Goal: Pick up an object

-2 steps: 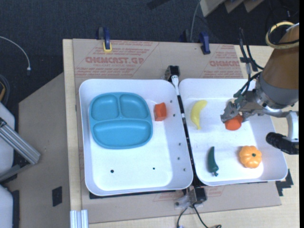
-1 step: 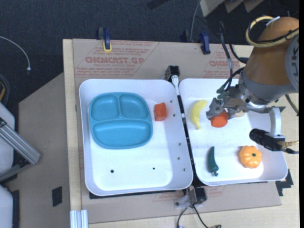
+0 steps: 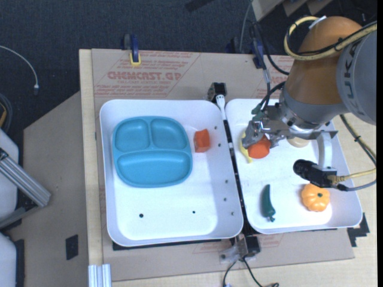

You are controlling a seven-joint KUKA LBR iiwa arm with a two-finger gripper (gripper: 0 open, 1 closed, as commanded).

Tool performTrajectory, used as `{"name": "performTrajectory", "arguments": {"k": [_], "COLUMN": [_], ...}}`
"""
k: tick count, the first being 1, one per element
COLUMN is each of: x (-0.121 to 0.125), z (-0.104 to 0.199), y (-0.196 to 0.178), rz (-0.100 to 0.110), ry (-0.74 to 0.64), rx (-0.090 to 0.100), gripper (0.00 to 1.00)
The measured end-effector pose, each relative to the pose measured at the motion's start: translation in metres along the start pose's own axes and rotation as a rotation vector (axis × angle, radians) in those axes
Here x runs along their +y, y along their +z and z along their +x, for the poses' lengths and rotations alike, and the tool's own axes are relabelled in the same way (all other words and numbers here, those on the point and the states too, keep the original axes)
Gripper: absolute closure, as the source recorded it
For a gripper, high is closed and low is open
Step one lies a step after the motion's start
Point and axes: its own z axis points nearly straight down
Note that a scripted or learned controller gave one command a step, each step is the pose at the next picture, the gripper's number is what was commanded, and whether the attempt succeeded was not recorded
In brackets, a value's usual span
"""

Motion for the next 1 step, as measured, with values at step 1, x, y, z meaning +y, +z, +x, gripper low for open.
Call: {"name": "performTrajectory", "arguments": {"k": [1], "x": [0.0032], "z": [0.0500], "y": [0.0135], "rz": [0.005], "ry": [0.001], "rx": [0.001], "gripper": [1.00]}}
